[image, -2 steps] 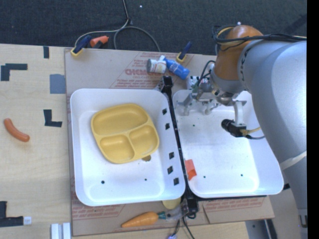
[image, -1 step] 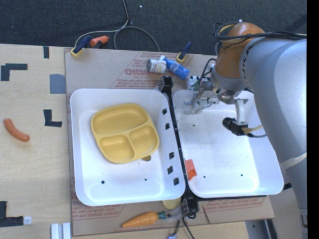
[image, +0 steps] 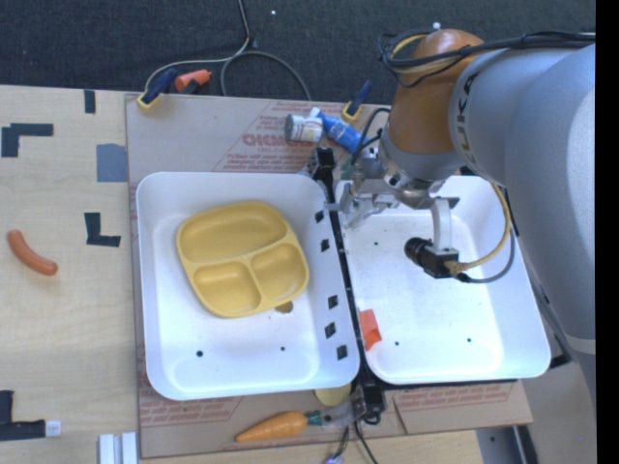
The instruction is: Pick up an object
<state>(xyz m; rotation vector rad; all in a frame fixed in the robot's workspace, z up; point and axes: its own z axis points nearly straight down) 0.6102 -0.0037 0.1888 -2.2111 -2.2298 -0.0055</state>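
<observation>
A yellow divided plate (image: 242,257) lies in the left white bin (image: 160,356), tilted a little, with a small brown piece (image: 283,306) peeking out from under its near edge. My gripper (image: 354,201) hangs low over the far left corner of the right white bin (image: 503,356), close to the divider between the bins. The grey arm with its orange band (image: 430,95) covers the far part of that bin. I see nothing held at the gripper.
An orange tag (image: 369,329) sits by the divider in the right bin. Outside the bins lie a toy carrot (image: 274,425) at the front, a sausage (image: 31,252) far left, a tube (image: 319,127) and a clamp (image: 174,82) at the back.
</observation>
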